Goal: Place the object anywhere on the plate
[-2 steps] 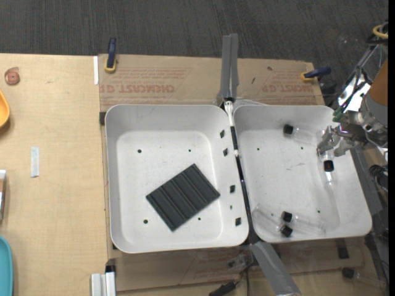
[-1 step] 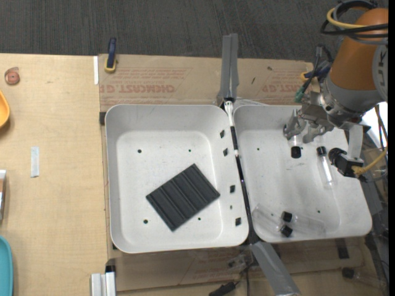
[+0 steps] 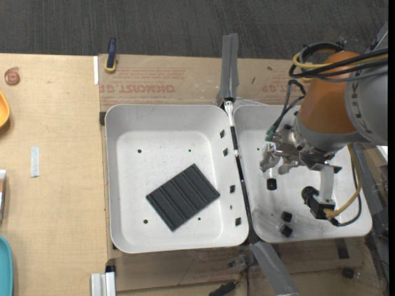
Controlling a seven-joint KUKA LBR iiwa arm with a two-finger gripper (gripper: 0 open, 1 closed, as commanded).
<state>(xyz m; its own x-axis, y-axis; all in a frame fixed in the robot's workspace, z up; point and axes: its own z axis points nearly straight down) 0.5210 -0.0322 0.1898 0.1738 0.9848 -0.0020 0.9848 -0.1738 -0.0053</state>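
Dark carpet borders a wooden tabletop (image 3: 49, 165) bearing two bins. At nine o'clock, the left bin (image 3: 117, 165) holds a ribbed dark plate (image 3: 183, 197), evidently the target. At three o'clock, the arm (image 3: 333, 103) poises its tool (image 3: 271, 165) over the right bin's (image 3: 358, 224) small black objects (image 3: 286, 216), likely seeking one.

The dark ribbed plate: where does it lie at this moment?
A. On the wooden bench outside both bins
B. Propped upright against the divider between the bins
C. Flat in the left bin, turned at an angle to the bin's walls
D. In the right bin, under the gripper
C. The dark ribbed plate lies flat on the floor of the left bin, rotated diagonally, while the gripper is over the right bin.
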